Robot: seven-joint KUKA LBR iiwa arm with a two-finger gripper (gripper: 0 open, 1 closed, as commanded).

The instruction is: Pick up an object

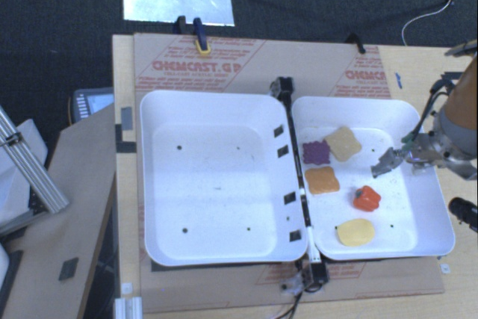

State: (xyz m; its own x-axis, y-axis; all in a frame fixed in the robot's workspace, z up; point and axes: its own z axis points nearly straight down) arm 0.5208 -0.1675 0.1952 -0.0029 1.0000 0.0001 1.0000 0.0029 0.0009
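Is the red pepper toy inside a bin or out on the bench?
Inside. The red pepper toy lies on the floor of the right bin, within its white rim.

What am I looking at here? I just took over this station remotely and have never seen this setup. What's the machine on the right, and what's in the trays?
One camera looks down at a slant on a bench. Two shallow white trays sit side by side: the left bin and the right bin. The grey machine reaching in from the right is a robot arm, and its gripper hangs over the right bin. I see nothing between its fingers.

The right bin holds five small items: a purple piece, a tan piece, an orange square piece, a red and orange piece that sits nearest the gripper, and a yellow oval piece.
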